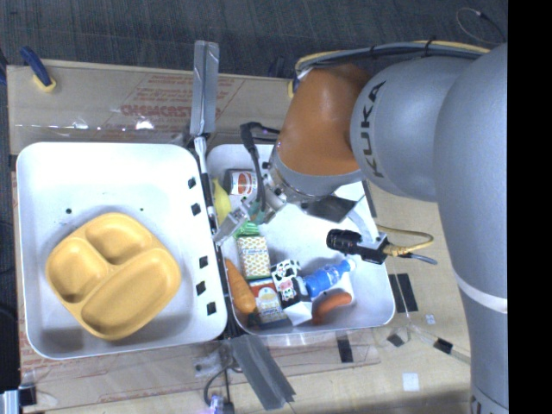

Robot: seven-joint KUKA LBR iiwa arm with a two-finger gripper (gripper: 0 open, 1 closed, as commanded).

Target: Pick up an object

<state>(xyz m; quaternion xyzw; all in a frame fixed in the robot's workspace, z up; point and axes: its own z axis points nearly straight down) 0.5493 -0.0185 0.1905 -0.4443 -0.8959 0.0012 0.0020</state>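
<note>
— So, from the camera above the bench, where is the arm (405, 136)?

— Reaching in from the right, its grey body and orange band (323, 123) hanging over the upper part of the right bin (379, 304). The gripper (253, 207) is low at that bin's upper left corner, just beside the divider between the bins.

— Open or closed?

— I cannot tell; the wrist hides too much of it.

— What could it pick up?

— Things crowd the right bin's left and lower side: a small can (241, 182) and a yellow piece (222, 202) near the gripper, a green-topped carton (252, 254) just below it, a carrot (241, 288) along the left wall, a black-and-white cow-print box (285, 280), a blue bottle (329, 278) lying tilted, and a red sausage-like item (332, 304) beside it.

— And the left bin (52, 166)?

— A yellow divided tray (112, 273) rests in its lower left part, well apart from the gripper.
</note>
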